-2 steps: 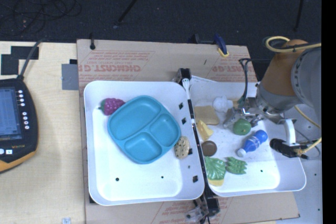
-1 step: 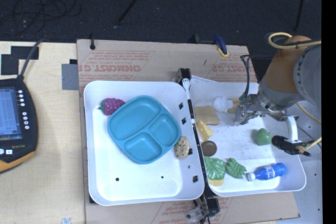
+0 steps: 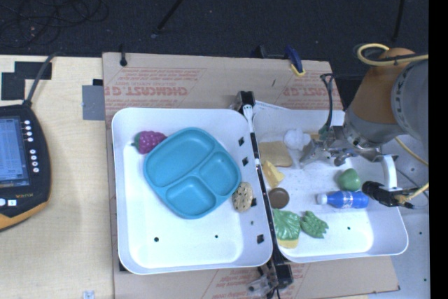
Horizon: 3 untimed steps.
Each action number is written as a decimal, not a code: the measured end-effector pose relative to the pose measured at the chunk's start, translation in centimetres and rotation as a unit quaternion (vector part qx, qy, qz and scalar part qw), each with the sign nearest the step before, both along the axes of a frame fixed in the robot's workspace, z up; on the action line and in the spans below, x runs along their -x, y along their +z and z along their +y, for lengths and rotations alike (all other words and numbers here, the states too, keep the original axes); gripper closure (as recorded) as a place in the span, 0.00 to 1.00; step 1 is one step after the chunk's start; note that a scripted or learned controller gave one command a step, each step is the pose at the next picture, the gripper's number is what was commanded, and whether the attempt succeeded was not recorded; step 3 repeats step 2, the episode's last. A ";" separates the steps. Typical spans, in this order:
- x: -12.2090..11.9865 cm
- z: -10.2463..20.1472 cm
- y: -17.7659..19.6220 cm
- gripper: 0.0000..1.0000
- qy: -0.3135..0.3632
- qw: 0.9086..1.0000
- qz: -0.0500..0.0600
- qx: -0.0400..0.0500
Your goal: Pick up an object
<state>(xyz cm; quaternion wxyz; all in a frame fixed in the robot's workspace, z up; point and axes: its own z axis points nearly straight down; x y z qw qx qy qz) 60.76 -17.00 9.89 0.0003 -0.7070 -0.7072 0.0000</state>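
Bench inventory, seen from above at a slant.

Left bin: a turquoise three-compartment plate is lying tilted across the middle of the floor. A purple bunch of toy grapes is sitting at the plate's upper-left edge, touching it. A speckled cookie is resting at the plate's lower-right corner, close against the divider between the bins.

Right bin: a pale yellow block is lying near the upper-left corner, with a yellow wedge just below it. A small brown disc is sitting below the wedge. A green leafy toy and a second green leafy piece are lying side by side near the front wall. A blue bottle with a white cap is lying on its side, mid-bin. A green rounded toy is sitting just above the bottle. A whitish object is lying near the back wall.

Arm: the gripper is reaching in from the right, low over the upper part of the right bin, between the whitish object and the green rounded toy. Whether it is open or closed cannot be told; nothing is visibly held.

Beside the bins: a handheld control pendant is lying on the bench at far left.
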 end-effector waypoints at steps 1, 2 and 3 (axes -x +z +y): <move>1.9 -4.6 4.8 0.00 -0.001 1.000 -0.001 0.002; 4.0 -3.5 -1.3 0.00 0.000 1.000 0.000 0.000; 4.0 -3.5 -1.3 0.00 0.000 1.000 0.000 0.000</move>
